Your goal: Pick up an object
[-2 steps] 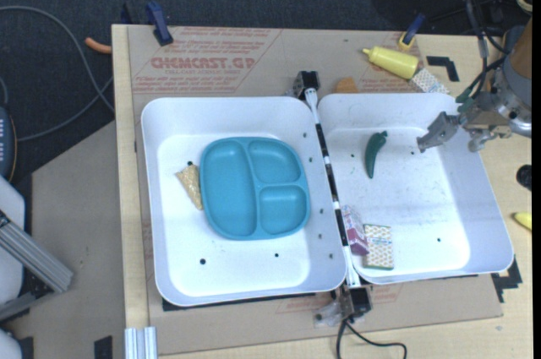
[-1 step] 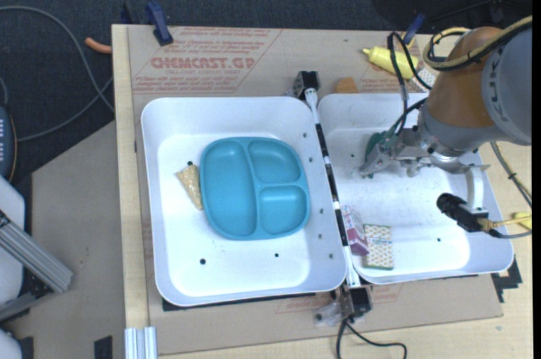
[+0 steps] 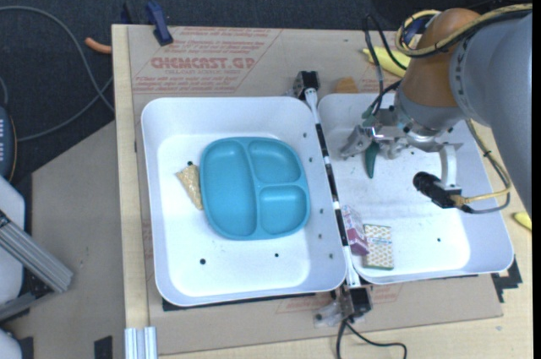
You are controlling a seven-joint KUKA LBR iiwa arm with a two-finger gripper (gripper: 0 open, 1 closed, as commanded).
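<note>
The arm came in from three o'clock, wrist bent down over the right bin [image 3: 473, 252], the hand [image 3: 369, 148] low at its nine o'clock side. Two bins on the bench [image 3: 127, 180]. One blue plate [image 3: 254, 187] and one tan scrap [image 3: 191, 184] sat in the left bin [image 3: 169, 264]; one small packet [image 3: 372, 243] lay at the right bin's seven o'clock. Fingers parted narrowly, gripping nothing.

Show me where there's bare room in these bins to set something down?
Left bin: bare floor along the front, below the blue plate, and at the back corners. Right bin: open floor right of the small packets. It is crowded under the gripper.
</note>
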